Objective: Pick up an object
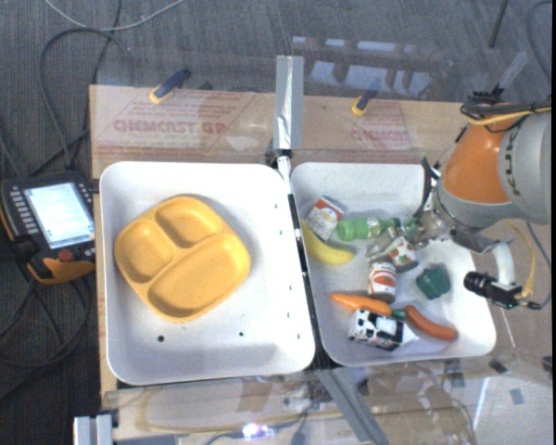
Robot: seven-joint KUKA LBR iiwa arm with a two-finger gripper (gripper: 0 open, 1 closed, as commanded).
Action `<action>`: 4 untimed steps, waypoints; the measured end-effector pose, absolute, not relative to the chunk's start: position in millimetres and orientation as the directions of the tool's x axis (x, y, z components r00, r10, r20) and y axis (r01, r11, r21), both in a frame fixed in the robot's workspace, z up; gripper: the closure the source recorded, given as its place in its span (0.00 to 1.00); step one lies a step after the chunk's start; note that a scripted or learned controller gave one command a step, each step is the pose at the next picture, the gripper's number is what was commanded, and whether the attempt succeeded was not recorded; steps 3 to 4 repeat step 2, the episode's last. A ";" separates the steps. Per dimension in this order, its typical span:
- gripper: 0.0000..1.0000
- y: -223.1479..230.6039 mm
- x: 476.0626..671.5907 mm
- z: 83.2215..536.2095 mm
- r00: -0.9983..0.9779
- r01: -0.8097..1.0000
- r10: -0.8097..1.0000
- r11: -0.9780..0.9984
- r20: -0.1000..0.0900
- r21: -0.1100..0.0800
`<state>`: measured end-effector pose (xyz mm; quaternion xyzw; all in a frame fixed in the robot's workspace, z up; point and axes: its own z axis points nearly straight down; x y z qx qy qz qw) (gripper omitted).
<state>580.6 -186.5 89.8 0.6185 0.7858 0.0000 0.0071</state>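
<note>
The right bin (445, 346) holds several small objects. A green bottle (361, 227) lies next to a yellow banana (326, 248) and a small carton (322, 213). Below them are a red and white can (382, 276), an orange carrot (360, 300), a black and white cow-patterned box (378, 329), a sausage (432, 324) and a dark green block (434, 282). My gripper (400, 245) reaches down into the bin from the right, low over the spot between the bottle's end and the can. Nothing is visibly lifted.
The left bin (130, 341) holds a yellow divided plate (182, 256). A handheld pendant with a lit screen (51, 216) lies left of the bench. Cables run over the floor behind. The arm's orange band (477, 170) hangs above the right bin's far right corner.
</note>
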 end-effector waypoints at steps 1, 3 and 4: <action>1.00 -184.6 581.7 99.7 -0.236 0.972 0.972 0.236 -0.009 0.013; 1.00 -117.6 595.6 212.4 -0.138 0.990 0.990 0.138 -0.001 -0.001; 1.00 -117.6 595.6 212.4 -0.138 0.990 0.990 0.138 -0.001 -0.001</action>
